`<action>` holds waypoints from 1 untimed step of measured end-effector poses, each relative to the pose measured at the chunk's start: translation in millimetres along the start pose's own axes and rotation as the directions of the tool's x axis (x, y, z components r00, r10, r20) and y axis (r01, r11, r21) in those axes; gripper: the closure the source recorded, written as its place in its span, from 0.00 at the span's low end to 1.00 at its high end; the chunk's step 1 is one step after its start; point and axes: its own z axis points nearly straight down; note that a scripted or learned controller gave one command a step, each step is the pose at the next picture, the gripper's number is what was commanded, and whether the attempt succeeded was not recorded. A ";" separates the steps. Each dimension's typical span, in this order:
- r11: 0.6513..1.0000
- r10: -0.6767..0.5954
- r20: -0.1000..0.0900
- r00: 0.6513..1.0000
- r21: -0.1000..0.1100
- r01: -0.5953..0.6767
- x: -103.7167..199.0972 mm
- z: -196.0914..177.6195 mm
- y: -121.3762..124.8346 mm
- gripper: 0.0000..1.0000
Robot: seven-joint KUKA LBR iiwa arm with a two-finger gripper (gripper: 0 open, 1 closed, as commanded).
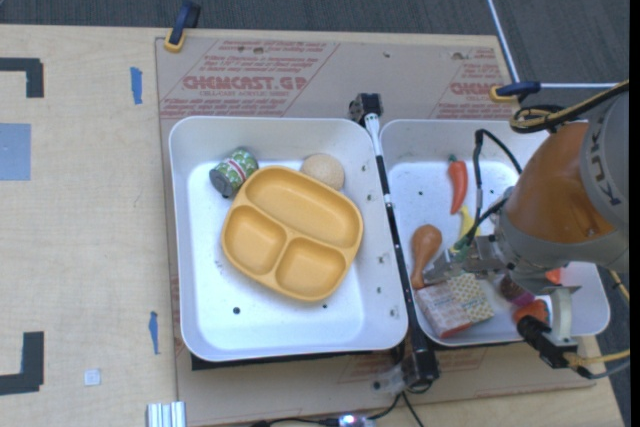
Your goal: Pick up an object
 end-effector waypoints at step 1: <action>1.000 0.000 0.000 1.000 0.000 0.000 2.5 0.0 0.1 0.00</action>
